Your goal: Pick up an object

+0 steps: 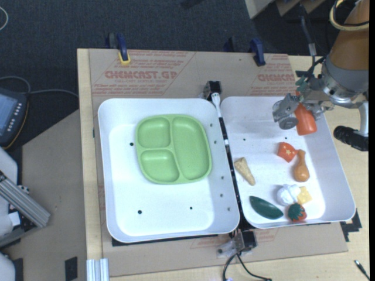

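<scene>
Up at the right bin's 1 o'clock corner, the claw is clamped on an orange-red object, which hangs between its fingers above the bin floor. Below it, toward 6 o'clock, lie a small red piece, a tan pear-shaped item, a beige wedge, a dark green pod and a strawberry. At 9 o'clock, the left bin holds a green divided plate.

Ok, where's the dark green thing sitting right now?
The dark green object lies in the right bin, near its front edge, just left of the strawberry and below the beige wedge.
</scene>
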`<state>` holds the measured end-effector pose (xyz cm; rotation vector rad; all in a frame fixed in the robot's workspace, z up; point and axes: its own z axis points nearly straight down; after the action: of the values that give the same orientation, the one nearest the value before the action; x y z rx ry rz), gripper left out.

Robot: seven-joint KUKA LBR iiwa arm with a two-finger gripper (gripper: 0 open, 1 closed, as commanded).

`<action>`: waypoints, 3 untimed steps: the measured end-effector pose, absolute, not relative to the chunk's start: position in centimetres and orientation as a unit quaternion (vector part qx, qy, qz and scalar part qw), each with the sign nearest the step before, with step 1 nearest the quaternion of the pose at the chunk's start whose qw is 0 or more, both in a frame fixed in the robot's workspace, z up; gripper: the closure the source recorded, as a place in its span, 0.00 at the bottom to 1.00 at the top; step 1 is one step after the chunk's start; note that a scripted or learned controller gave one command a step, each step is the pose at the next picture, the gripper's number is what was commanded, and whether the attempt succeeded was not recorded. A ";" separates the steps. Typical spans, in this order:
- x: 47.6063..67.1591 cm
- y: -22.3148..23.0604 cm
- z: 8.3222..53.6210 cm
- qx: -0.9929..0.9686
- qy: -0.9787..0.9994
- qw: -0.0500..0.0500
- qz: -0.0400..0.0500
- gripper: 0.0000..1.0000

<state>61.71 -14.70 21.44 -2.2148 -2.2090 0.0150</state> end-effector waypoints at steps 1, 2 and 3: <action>62.0 -14.7 22.3 -0.707 -0.707 0.001 0.000 0.00; 62.2 -14.9 16.1 -0.707 -0.707 0.002 0.001 0.00; 61.4 -14.6 10.3 -0.707 -0.707 0.000 0.000 0.00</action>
<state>61.41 -14.62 10.31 -2.2212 -2.2217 0.0014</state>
